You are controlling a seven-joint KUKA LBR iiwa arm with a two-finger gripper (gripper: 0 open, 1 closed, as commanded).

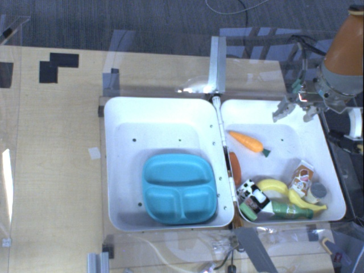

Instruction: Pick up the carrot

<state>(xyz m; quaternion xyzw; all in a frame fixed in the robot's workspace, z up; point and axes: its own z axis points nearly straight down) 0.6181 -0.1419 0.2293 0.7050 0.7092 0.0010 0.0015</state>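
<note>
Camera view: carrot (246, 141) lies loose in the right bin (318, 131), left of centre. Gripper (296, 111) hovers at the bin's far right, fingers open, empty. Pale wooden worktop (51, 152); grey carpet (114, 7) beyond.

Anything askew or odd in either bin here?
One thing: an orange-red item lies wedged along the right bin's left wall by the divider. The carrot lies flat and apart; the bananas and bottle are heaped in the near corner.
</note>
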